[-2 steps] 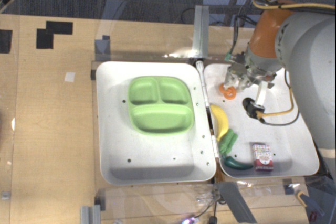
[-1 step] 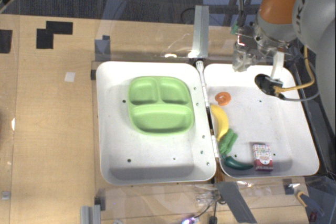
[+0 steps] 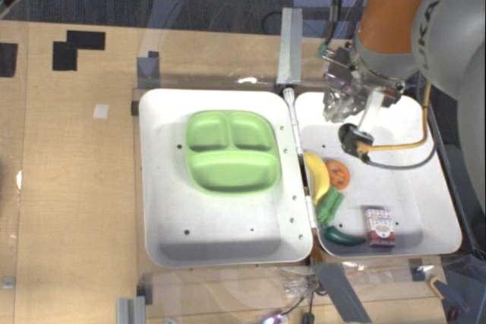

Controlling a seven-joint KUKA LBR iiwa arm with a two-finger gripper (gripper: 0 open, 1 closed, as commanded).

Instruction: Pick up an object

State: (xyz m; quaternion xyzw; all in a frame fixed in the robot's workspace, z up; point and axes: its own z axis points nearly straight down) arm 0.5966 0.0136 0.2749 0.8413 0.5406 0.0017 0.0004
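My gripper (image 3: pixel 343 104) hangs over the back part of the right bin (image 3: pixel 433 186), above its bare floor, with nothing visibly in it. Toys lie toward the bin's front left: a yellow banana (image 3: pixel 317 173) against the left wall, an orange round piece (image 3: pixel 339 174) beside it, a light green vegetable (image 3: pixel 330 205) below them and a dark green one (image 3: pixel 342 236) at the front wall. A small red and white box (image 3: pixel 380 227) stands near the front right. All of them lie nearer the front than the gripper.
The left bin (image 3: pixel 163 193) holds a green divided plate (image 3: pixel 231 150). A black plug (image 3: pixel 355 140) on a yellow cable (image 3: pixel 402 149) dangles below the gripper over the right bin. The grey arm with its orange band (image 3: pixel 395 4) covers the back right corner.
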